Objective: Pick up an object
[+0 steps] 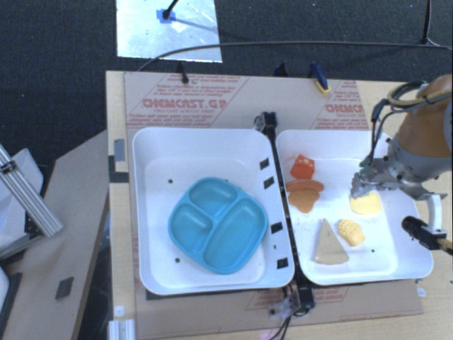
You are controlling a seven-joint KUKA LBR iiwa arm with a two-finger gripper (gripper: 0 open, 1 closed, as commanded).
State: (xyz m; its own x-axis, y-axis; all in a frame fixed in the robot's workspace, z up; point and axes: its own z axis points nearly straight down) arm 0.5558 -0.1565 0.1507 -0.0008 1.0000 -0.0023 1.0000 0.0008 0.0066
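Observation:
My gripper (362, 188) reaches down into the right bin (396, 264) from the right and sits directly over a pale yellow piece (367, 205), touching or almost touching its top edge. Close by lie a yellow corn-like piece (350, 231), a tan wedge (328, 244), an orange-brown flat piece (304, 195) and a red block (303, 167). Nothing is visibly held.
The left bin (152, 190) holds a blue divided plate (217, 224). A black divider with clips (278, 197) runs between the bins. The grey arm with its orange band (425, 129) fills the right bin's far right side.

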